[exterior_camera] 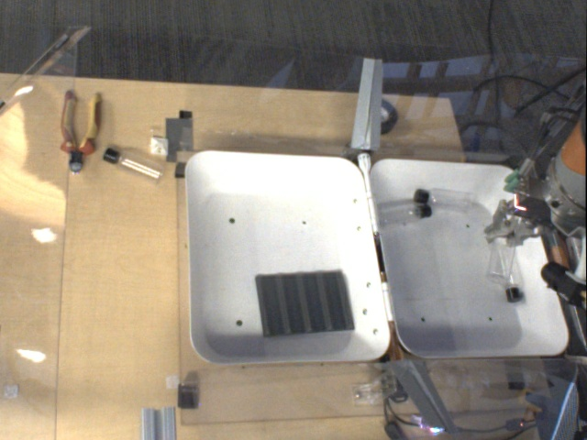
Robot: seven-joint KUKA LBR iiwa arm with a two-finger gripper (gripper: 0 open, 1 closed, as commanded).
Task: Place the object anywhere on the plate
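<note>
A dark ridged rectangular plate [304,302] lies flat in the left bin [211,246], toward its front. In the right bin [440,319] a clear tube with a black cap [505,273] lies near the right side, its cap end pointing to the front. A second clear tube with black caps [423,203] rests near the bin's back left. My gripper [512,220] hangs over the right bin's right edge, just behind the upper end of the first tube. Whether it touches that tube is unclear.
On the bench to the left are red-and-yellow pliers [80,126], a small vial [134,163] and a metal bracket [181,134]. A grey metal post [369,104] stands behind the gap between the bins. Cables crowd the right edge.
</note>
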